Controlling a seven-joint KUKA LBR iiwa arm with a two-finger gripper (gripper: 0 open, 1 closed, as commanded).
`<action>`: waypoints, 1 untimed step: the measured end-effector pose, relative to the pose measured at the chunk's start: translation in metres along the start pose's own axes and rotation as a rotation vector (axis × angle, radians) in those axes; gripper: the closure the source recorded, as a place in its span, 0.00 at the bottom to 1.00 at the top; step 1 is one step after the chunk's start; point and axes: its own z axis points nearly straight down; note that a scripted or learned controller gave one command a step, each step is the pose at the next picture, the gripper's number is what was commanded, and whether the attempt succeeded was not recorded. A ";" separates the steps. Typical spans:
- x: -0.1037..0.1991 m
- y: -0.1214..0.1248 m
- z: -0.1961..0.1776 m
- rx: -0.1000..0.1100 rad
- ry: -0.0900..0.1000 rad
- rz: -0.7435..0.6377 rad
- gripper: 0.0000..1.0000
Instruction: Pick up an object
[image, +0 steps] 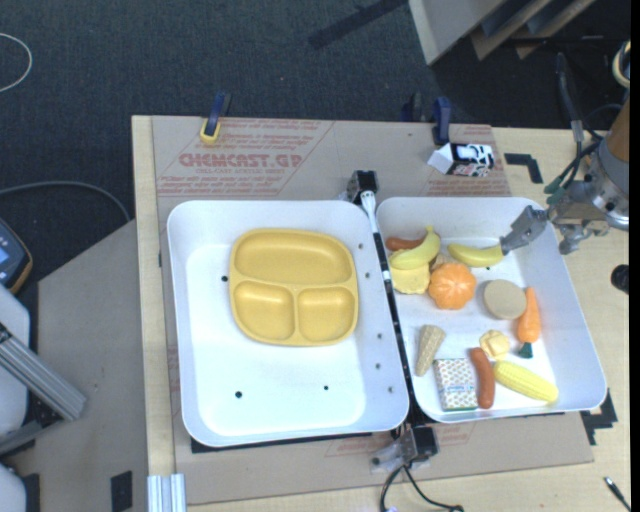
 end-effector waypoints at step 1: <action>0.000 0.002 -0.006 -0.012 -0.003 -0.002 0.00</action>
